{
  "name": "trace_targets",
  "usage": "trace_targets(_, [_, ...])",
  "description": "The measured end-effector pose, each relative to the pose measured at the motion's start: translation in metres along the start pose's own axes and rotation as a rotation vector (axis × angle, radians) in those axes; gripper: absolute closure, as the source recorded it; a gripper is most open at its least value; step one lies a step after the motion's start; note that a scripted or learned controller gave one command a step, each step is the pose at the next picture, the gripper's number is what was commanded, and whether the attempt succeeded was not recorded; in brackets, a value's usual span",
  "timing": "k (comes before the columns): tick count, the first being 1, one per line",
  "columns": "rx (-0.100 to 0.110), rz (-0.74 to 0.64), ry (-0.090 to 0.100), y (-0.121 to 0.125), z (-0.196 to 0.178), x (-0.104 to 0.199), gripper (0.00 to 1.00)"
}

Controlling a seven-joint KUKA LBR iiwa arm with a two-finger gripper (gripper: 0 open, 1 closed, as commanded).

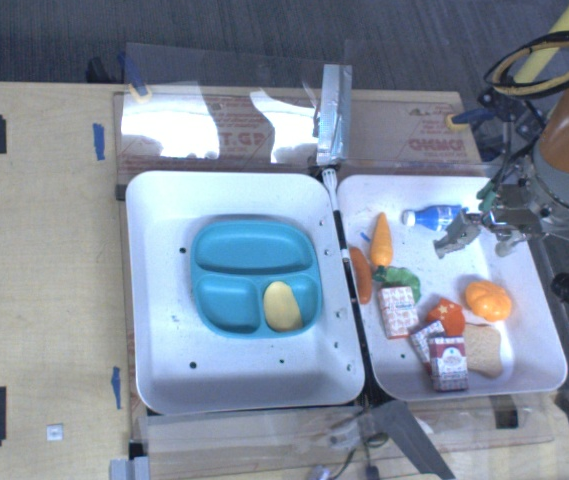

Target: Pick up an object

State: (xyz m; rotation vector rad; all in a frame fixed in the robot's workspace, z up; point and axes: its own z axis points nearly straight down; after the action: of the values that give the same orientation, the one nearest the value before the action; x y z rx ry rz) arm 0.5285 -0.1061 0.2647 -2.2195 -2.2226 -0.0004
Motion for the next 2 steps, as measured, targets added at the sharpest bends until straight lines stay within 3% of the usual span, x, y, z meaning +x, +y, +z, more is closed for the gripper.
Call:
trace_targets(1, [-0.003, 0.0, 0.0, 0.001, -0.01, 0.0, 1.0])
trace_targets(2, [0.003, 0.05, 0.001, 0.015, 0.015, 0.006, 1.0])
